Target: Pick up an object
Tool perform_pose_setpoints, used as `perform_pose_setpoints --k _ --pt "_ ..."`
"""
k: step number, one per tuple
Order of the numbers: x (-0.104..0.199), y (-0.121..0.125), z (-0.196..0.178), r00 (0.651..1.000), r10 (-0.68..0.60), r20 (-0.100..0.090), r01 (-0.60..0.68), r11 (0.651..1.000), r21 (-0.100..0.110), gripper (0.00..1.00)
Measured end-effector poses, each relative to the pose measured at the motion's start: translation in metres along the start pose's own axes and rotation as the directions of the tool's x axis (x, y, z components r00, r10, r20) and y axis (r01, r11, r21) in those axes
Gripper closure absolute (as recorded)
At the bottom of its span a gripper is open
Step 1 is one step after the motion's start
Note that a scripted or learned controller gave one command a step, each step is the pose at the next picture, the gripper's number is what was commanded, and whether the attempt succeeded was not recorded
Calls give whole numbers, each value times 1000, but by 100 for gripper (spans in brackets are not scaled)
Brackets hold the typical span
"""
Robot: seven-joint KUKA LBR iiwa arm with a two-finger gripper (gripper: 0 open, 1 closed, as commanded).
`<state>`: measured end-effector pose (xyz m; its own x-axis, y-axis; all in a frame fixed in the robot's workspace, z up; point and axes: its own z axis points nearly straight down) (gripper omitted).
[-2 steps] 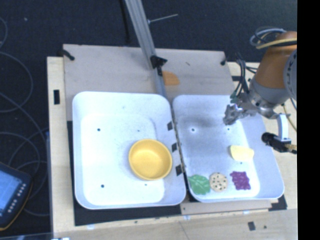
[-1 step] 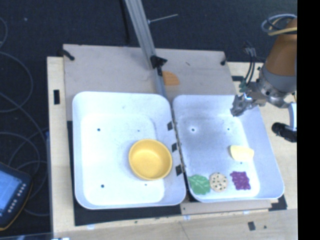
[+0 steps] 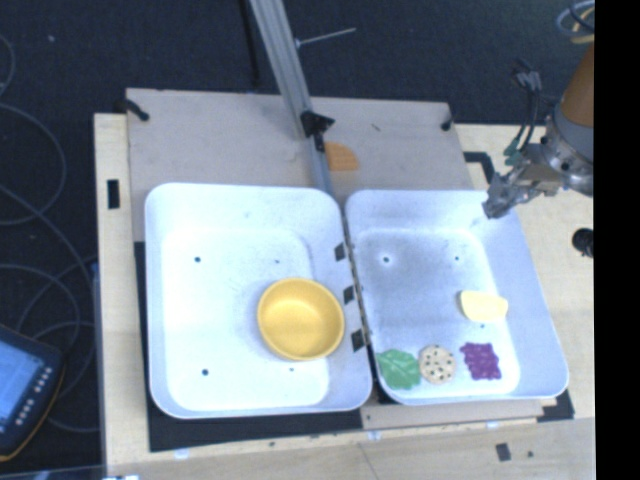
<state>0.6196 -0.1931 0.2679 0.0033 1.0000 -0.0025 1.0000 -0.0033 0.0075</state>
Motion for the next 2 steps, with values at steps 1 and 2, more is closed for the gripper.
perform_pose_setpoints --k 1,2 --pt "45 -8 4 1000 -9 -3 9 1000 6 100" --pt "98 -27 16 1000 -9 -2 9 1000 7 100"
